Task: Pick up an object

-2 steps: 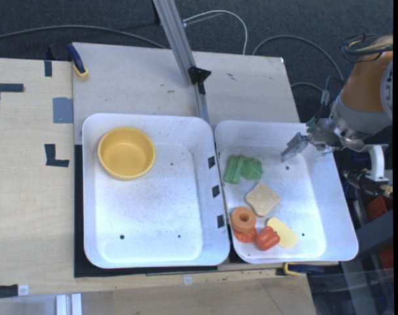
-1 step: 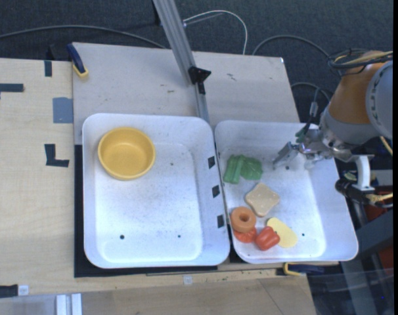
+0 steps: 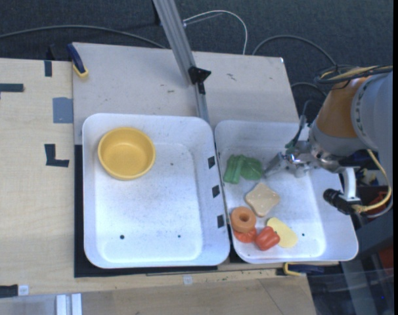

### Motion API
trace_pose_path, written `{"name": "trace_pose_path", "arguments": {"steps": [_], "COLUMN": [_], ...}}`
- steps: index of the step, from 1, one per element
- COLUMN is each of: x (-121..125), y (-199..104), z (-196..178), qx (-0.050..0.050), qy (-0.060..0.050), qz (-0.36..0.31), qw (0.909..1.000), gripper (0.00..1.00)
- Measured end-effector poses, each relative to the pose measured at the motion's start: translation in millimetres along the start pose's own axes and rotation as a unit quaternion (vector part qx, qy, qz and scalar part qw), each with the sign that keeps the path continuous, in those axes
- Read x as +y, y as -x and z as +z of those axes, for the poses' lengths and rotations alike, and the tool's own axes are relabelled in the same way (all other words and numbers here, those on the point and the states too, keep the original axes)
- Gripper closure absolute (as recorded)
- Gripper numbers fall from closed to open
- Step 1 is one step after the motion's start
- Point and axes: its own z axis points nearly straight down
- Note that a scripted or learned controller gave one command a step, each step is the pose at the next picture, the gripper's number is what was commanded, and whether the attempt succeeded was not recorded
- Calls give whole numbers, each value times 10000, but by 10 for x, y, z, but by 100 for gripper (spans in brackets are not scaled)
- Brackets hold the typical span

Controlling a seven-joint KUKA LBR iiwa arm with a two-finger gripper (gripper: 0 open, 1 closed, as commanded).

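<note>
My gripper hangs low over the right bin, reaching in from the right, its tip just right of a green toy vegetable. I see nothing held in it. A tan bread slice lies just below the gripper. Toward the bin's front edge sit an orange donut, a red pepper and a flat yellow piece, close together. The grey arm with its orange band covers the bin's right rim.
The left bin holds a yellow bowl at its back left. A slanted metal post with a black clamp rises behind the two bins. Cables run over the bench at the back right.
</note>
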Motion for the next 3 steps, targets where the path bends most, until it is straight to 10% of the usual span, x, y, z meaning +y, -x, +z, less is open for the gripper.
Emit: {"name": "trace_pose_path", "arguments": {"steps": [1,3], "x": [1,-43], "y": [-7,-173], "z": [-117,-1161], "qx": [11,6], "qy": [-6,26], "qz": [-4,-3], "qw": [10000,10000], "gripper": [100,100]}}
